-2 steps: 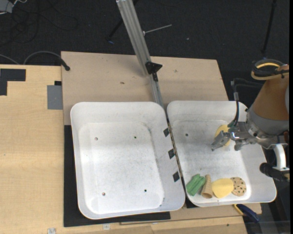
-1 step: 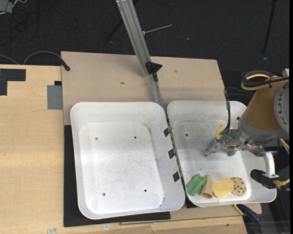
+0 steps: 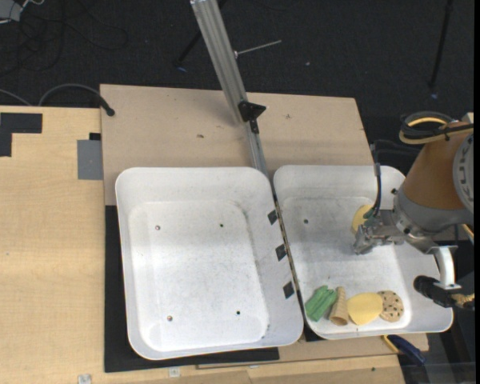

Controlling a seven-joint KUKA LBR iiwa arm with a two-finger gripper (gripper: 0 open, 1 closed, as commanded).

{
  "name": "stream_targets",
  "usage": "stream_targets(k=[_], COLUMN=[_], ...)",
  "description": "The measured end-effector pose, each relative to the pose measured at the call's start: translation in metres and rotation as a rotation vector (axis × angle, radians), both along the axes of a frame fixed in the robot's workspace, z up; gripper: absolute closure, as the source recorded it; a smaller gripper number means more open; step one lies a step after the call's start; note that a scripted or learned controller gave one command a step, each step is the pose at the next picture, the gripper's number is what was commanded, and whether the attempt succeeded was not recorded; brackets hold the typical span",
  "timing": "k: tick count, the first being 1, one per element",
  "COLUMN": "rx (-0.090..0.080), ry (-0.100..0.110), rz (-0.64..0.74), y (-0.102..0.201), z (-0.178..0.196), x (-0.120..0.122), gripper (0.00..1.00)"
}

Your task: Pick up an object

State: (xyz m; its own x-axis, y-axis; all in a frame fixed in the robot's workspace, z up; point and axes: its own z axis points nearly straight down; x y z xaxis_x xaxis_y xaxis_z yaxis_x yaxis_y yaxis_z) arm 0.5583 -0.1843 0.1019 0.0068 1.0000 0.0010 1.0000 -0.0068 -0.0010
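My gripper [image 3: 366, 240] reaches into the right bin [image 3: 320, 194] from the right, low over the bin floor. A yellow object [image 3: 362, 215] lies just above and behind it, partly hidden by the wrist. Along the bin's front edge lie a green ridged object [image 3: 321, 302], a tan cone-like piece [image 3: 338, 306], a yellow rounded object [image 3: 365, 309] and a brown speckled cookie-like object [image 3: 391, 305]. I cannot make out the state of the gripper from this angle.
The left bin [image 3: 196, 262] stands beside the right one, with small black clips [image 3: 280, 252] along the shared rim. A slanted aluminium bar [image 3: 224, 62] rises behind the bins. The arm's orange band [image 3: 434, 174] sits over the right bin's right side.
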Motion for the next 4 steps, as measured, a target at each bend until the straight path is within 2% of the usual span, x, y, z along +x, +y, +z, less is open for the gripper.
stream_targets(k=[2,3,4], rx=[-0.002,-0.001,0.002], ry=[-0.004,-0.002,0.003], rz=[-0.002,0.006,0.010], y=[-0.013,-0.014,0.032], z=[0.109,0.136,0.127], x=[-0.010,-0.010,-0.010], gripper=[1.00,1.00,1.00])
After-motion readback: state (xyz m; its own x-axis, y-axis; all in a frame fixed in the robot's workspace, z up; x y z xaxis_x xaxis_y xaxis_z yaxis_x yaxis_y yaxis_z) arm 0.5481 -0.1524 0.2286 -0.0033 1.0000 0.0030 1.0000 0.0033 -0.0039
